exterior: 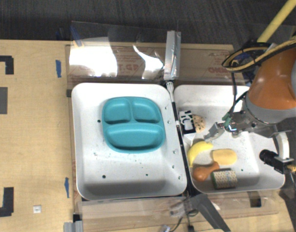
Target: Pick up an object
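The right bin [213, 98] holds a cluster of small items near its front left: a yellow lemon-like piece [199, 151], a yellow bread-like block [224, 156], an orange-brown piece [202, 171], a speckled green-grey block [224, 178] and a cookie-like item [199, 123] by a black-and-white tag [187, 120]. My gripper [220, 129] hangs over the right bin, just above and right of the lemon-like piece, reaching in from the right under the orange wrist band [276, 83]. Nothing shows between its fingers.
The left bin [85, 149] carries a teal divided plate [133, 123]. A clear plastic sheet and a grey bar [171, 54] stand behind the bins. Yellow and black cables [244, 54] loop at the arm's upper side. Cardboard bench surface lies to the left.
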Tool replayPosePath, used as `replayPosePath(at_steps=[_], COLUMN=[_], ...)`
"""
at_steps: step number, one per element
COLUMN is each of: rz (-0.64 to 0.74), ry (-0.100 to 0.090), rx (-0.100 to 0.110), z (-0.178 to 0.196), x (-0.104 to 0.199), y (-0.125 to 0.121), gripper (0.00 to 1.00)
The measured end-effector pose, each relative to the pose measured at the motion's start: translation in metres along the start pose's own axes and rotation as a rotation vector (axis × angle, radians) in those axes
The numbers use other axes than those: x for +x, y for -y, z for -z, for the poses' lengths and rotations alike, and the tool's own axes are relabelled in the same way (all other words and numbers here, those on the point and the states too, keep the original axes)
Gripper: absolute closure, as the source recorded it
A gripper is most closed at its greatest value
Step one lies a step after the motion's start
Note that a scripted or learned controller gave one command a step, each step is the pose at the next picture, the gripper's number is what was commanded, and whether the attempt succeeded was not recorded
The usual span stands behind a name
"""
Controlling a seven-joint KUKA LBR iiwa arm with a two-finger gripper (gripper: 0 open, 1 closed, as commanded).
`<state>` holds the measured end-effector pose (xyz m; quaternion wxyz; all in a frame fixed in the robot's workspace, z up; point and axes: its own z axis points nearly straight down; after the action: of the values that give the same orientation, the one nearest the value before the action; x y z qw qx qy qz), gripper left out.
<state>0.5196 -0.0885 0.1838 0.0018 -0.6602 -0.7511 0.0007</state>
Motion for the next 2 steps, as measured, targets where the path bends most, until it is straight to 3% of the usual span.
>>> replayPosePath(at_steps=[1, 2], rz=[0.125, 0.356], ry=[0.0, 0.006], rx=[-0.001, -0.011], z=[-0.047, -0.095], x=[-0.005, -0.004], y=[0.026, 0.038], gripper=[0.0, 0.0])
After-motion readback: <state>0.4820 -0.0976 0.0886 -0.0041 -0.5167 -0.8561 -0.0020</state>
